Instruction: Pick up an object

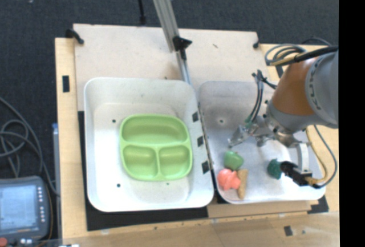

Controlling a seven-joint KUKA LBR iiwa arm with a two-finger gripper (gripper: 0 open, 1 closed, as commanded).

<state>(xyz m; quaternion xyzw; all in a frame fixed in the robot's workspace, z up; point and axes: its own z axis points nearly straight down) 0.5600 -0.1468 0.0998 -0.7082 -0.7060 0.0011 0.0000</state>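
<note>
The arm (302,92) is reaching in from the right, grey body with the orange band, hanging over the right bin (222,100). The gripper (251,136) is sitting low in the middle of that bin, pointing toward the left. Its state is too hard to read from this angle, cannot tell, metal parts are blurring together.

Nothing is visibly pinched by the tool. Objects are all lying along the near edge of the right bin, below the gripper:
- green lumpy object (233,160) is lying just below and a little left of the gripper, near it but apart.
- pink object (228,179) is lying further toward the near edge, just under the green one, close to or touching it.
- tan cone-like piece (243,182) is lying right beside the pink object, touching it on its right.
- dark green object (275,169) is sitting to the lower right of the gripper, under the wrist, apart from the other three.

The left bin (97,126) is holding a light green divided tray (155,146), three compartments, lying flat around the bin's centre, well apart from the gripper.
</note>
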